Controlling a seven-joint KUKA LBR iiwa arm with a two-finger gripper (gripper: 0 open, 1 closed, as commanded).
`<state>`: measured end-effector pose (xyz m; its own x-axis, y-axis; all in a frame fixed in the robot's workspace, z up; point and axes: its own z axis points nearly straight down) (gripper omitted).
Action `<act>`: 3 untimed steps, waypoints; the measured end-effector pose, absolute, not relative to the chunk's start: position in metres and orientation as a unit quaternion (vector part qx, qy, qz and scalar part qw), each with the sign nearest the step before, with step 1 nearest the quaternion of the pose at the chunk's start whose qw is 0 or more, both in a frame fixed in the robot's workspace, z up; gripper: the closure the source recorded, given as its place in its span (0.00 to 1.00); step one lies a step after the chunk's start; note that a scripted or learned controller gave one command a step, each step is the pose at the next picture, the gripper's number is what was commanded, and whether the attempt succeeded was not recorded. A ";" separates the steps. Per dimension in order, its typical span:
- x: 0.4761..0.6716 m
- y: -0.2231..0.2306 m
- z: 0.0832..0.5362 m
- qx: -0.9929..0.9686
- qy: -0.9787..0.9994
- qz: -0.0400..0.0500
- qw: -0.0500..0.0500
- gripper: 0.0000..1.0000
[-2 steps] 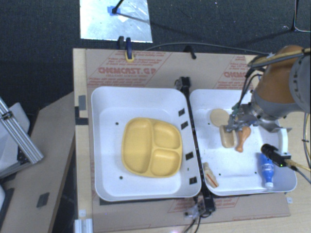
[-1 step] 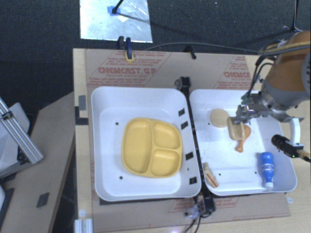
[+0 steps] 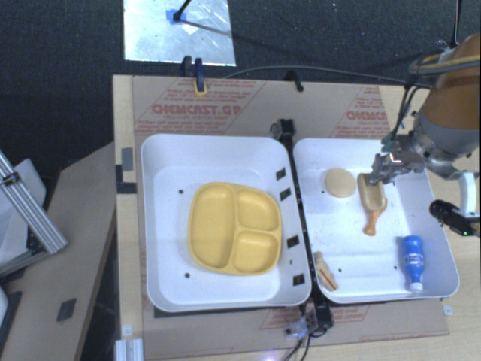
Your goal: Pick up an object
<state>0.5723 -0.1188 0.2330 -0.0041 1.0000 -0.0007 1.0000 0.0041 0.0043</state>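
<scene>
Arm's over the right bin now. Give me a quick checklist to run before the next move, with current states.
1. Gripper over a target: ok, it sits above the wooden brush.
2. Finger state: cannot tell.
3. Brush lifted: not ok, it lies on the right bin floor.
4. Neighbours apart from brush: ok, the round tan disc and blue bottle lie separate.
5. Yellow tray out of the way: ok, in the left bin.

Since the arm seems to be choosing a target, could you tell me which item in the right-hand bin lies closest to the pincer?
The tan wooden brush, directly beneath the pincer; the round beige disc, blue bottle and the small stick lie farther off.
</scene>
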 end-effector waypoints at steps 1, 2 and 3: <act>0.566 -0.060 0.241 0.704 0.711 0.001 0.000 1.00; 0.562 -0.007 0.248 0.703 0.711 0.002 0.000 1.00; 0.554 0.056 0.246 0.703 0.711 0.001 0.000 1.00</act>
